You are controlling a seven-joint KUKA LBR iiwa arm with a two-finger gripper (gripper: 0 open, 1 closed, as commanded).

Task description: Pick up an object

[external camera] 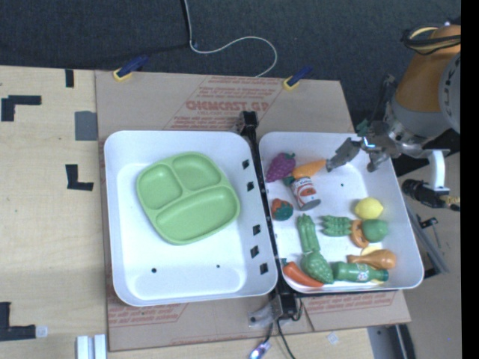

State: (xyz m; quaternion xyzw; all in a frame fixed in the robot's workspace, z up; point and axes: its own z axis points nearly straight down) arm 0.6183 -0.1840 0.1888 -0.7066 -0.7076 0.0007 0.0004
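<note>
Gripper [358, 154] spread open, empty, over upper part of right-hand shallow white bin [400, 200]. Nearest target: small orange plastic carrot [310, 167] just beside left fingertip. Best lowered straight, straddling carrot, clear of red-labelled toy can [304, 191].

Claw [358, 155] low, fingers spread, empty.

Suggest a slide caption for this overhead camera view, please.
Gripper open above the right bin of toy food; green plate in left bin.

Divided plate [188, 197] in left bin [120, 223]; toys [329, 238] in right bin [400, 223].
</note>
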